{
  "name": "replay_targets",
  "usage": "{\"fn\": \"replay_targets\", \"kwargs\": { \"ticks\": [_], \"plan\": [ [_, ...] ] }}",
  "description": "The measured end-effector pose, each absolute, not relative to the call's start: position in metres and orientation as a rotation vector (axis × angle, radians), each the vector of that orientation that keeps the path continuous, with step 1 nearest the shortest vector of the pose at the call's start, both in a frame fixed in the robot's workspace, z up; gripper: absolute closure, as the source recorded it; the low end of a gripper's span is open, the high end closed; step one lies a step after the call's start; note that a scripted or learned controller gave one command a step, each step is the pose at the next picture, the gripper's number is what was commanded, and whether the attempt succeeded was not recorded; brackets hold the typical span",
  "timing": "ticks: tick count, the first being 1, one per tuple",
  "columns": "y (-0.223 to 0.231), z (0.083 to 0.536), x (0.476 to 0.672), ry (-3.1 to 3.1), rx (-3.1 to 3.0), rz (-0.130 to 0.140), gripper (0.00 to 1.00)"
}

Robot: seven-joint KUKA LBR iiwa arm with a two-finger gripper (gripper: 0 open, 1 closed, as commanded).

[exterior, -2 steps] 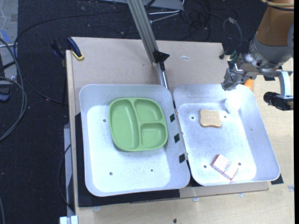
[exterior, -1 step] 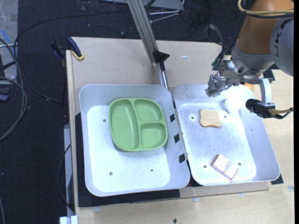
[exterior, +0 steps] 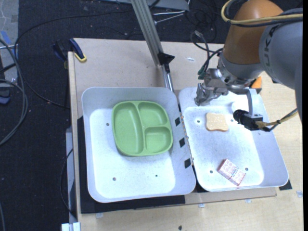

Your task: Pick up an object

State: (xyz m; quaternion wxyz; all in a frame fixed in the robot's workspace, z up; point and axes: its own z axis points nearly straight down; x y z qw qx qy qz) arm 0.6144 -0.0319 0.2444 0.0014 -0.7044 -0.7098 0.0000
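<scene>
While the claw [exterior: 204, 94] hovers upper right, grip unreadable, approach is underway; next, descend onto the toast [exterior: 216, 122].

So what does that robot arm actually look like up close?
The arm is thick, rounded and grey, with a glossy orange band above the wrist. A yellowish cable loops over it. The gripper is a small dark metal piece, with thin wires near it.
</scene>
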Motion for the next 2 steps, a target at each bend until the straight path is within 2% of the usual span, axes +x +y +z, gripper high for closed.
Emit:
{"fn": "replay_targets", "kwargs": {
  "ticks": [2],
  "plan": [
    [0.077,0.25,0.602,-2.23,-2.211,-0.002,1.0]
  ]
}}
